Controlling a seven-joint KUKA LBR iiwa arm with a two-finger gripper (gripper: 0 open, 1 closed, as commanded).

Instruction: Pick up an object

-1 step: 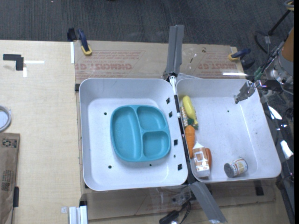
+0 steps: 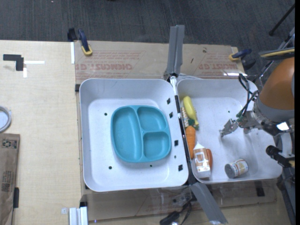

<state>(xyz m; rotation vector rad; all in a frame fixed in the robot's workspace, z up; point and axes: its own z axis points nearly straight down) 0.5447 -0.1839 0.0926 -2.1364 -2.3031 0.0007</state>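
Observation:
In the right bin (image 2: 213, 93) several objects lie along the left wall: a yellow banana (image 2: 188, 108), an orange carrot (image 2: 190, 137) and a small white and orange carton (image 2: 201, 160). A small tin can (image 2: 236, 168) lies on its side near the bin's front right. My gripper (image 2: 228, 128) hangs low over the bin's middle right, pointing left, with bare floor under its tips. It is apart from the can and from the carton. Nothing shows between the fingers.
The left bin (image 2: 93, 139) holds a teal divided plate (image 2: 140, 133). A grey divider post (image 2: 176, 50) rises behind the seam between the bins. Clamps (image 2: 84, 43) sit at the cardboard's back edge. A tape roll (image 2: 3, 120) lies at far left.

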